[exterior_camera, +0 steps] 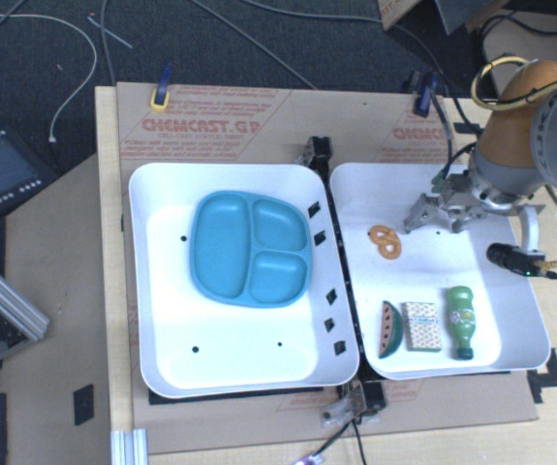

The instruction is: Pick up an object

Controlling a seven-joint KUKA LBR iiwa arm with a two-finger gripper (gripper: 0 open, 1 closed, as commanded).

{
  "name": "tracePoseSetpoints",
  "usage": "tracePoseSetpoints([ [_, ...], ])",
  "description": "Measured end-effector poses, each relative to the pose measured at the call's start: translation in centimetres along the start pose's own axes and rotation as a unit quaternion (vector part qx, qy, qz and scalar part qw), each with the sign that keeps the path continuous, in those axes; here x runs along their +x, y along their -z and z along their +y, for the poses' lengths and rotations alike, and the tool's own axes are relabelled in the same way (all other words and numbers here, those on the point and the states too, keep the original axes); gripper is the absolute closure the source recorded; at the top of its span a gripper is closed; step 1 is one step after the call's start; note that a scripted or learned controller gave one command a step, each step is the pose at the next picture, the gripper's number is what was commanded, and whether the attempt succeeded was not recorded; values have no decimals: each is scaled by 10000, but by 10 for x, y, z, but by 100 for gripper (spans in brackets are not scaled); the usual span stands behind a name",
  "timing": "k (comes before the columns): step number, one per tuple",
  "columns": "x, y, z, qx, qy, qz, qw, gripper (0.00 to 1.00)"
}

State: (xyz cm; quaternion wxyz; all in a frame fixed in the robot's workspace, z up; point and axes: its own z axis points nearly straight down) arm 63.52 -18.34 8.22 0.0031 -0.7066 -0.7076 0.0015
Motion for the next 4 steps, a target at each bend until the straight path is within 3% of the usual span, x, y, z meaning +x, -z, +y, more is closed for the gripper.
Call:
tracePoseSetpoints([
  [1,0,16,2,-43,2,-8,10000,100],
  [4,-9,155,20,-68,-2,-20,10000,100],
])
